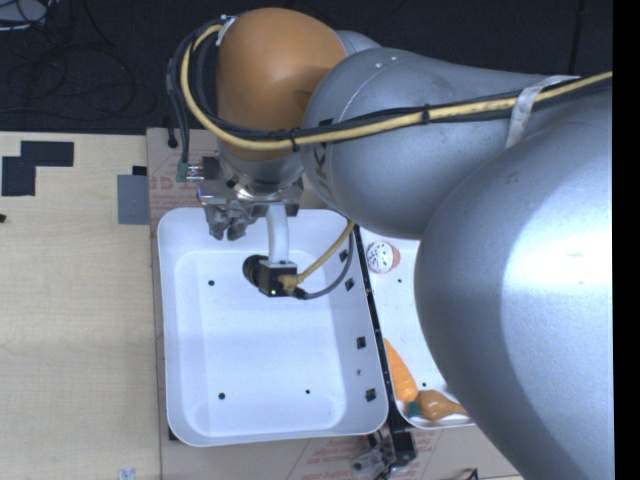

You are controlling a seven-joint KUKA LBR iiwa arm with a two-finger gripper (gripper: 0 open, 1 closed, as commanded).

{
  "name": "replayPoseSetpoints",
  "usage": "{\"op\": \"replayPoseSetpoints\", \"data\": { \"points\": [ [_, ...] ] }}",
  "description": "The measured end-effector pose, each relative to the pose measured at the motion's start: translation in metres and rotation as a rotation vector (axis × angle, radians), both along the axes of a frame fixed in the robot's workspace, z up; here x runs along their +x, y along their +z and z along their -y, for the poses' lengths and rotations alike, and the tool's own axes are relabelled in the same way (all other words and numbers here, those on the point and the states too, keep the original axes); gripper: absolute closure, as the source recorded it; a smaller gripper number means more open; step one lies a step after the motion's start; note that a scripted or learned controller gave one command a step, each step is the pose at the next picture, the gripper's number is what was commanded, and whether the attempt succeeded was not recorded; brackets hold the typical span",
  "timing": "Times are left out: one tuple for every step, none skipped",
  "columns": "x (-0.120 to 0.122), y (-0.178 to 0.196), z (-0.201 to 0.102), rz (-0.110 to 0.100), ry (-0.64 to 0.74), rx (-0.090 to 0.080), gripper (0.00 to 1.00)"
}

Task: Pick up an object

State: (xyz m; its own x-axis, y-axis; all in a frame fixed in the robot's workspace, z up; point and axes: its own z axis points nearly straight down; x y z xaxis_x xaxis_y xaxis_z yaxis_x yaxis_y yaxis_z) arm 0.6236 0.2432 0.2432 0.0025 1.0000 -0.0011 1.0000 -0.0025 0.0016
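My gripper (227, 228) hangs over the far edge of the left white bin (190, 368), near its far left corner, under the orange band of the wrist. Nothing shows beneath it on the bin floor. In the right bin (400, 303), an orange carrot-shaped piece (399, 368) lies along the left wall. Beside it at the near edge sits a tan and orange object (441, 405). A round white item with red marks (380, 258) rests at the far end. The gripper is well apart from all three.
The big grey arm covers most of the right bin and the view's right half. A dark divider (366, 308) runs between the two bins. Pale wooden bench with dark patches (130, 198) lies to the left.
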Motion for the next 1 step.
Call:
{"op": "replayPoseSetpoints", "data": {
  "points": [
    [-0.0382, -0.0144, 0.0004, -0.009, -0.001, -0.002, 1.00]
  ]
}}
